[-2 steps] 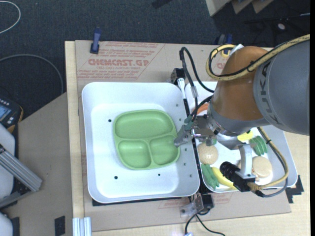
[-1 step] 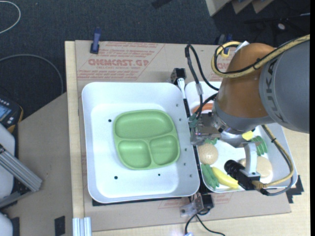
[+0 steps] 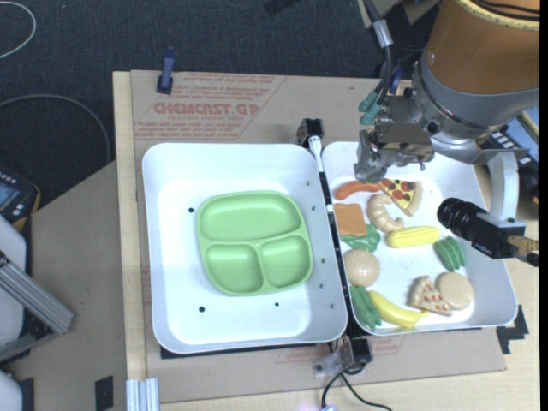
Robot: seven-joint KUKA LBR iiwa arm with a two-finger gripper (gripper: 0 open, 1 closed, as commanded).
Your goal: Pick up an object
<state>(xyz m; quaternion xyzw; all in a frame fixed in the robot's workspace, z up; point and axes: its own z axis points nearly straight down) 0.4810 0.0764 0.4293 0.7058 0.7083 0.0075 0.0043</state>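
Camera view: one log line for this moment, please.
phase: reach | end effector: low at right bin far end, by hot dog and pizza slice | grasp: unconfirmed | green tray: left bin

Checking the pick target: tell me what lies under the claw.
Under the claw lie an orange sausage and a pizza slice in the right bin. The sausage's far end is covered.

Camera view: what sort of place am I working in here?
Most likely a robot lab test bench, not a kitchen. Two white bins sit on a cardboard sheet over dark carpet, the food is plastic toys beside a green divided plate, and loose cables trail around.
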